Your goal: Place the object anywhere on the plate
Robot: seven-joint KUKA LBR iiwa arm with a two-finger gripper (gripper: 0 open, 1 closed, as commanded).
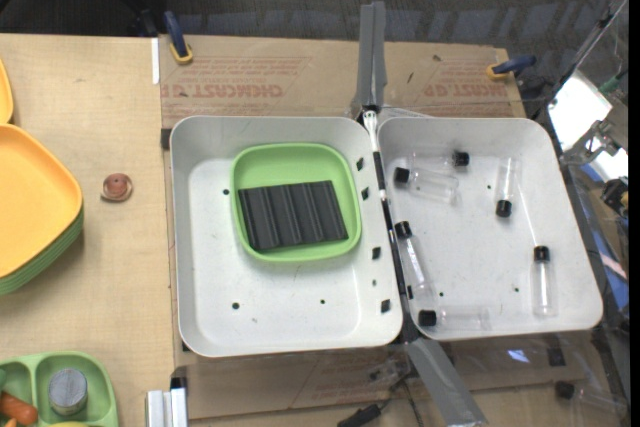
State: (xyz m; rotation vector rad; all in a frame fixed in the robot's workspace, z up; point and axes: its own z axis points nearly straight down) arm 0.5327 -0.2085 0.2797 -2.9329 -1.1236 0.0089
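A green square plate (246, 171) lies in the left white bin (200, 295), toward its back. A dark grey ribbed slab (296, 214) rests flat on the plate and covers most of its middle. In the right white bin (570, 215) several clear tubes with black caps lie scattered: one (425, 180) near the back left, one (505, 187) right of centre, one (542, 277) by the right wall, one (408, 250) along the left wall.
A stack of orange plates (35, 205) sits on the wooden bench at the far left, with a small reddish knob (117, 186) beside it. A green compartment tray (50, 390) is at the bottom left. Clamps (178, 45) hold the cardboard behind the bins.
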